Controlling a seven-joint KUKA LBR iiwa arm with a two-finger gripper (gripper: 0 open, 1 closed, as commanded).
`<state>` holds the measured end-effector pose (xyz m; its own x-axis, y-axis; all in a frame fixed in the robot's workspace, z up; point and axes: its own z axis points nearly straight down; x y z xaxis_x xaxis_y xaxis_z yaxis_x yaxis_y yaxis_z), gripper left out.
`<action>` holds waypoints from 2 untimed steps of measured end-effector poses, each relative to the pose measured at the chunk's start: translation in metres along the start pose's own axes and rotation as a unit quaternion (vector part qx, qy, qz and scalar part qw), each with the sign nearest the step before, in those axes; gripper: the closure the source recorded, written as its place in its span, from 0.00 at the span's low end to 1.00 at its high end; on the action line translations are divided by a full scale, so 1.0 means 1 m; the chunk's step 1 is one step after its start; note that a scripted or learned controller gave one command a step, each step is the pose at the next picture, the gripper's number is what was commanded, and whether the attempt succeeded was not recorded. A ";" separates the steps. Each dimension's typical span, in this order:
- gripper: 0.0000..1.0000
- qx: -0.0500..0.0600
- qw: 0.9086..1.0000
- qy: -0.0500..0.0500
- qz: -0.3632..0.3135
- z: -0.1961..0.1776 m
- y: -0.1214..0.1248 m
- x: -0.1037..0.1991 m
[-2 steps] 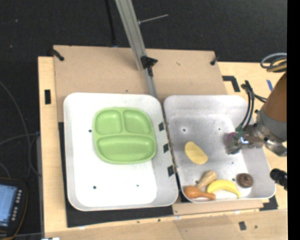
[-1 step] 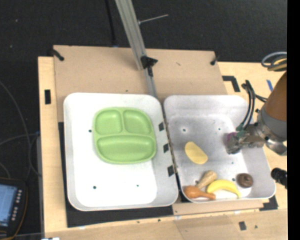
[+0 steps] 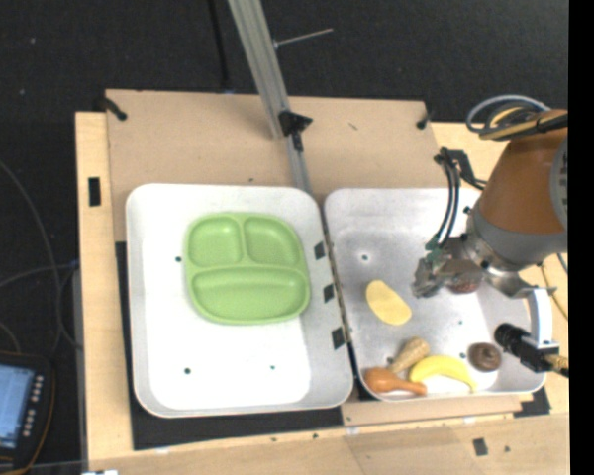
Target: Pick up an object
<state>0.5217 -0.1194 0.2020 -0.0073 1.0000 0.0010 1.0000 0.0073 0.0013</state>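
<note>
Your gripper (image 3: 428,277) hangs low in the right bin (image 3: 376,216), just beside the yellow potato (image 3: 387,303) (maybe its target), but I cannot tell its state.

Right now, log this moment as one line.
gripper over right bin | beside yellow chip | banana, carrot untouched | nothing held

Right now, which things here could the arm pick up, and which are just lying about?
Part of the job:
gripper
yellow potato-shaped piece
banana
carrot
tan piece
brown chocolate doughnut

Just lying about:
green divided plate, in the left bin
right bin
</note>
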 end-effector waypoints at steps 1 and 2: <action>1.00 -0.001 1.000 0.000 -0.001 -0.017 0.018 0.052; 1.00 0.000 1.000 0.000 0.000 -0.012 0.037 0.106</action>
<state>0.5581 -0.0127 0.2141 -0.0077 1.0000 0.0019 1.0000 0.0077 0.0010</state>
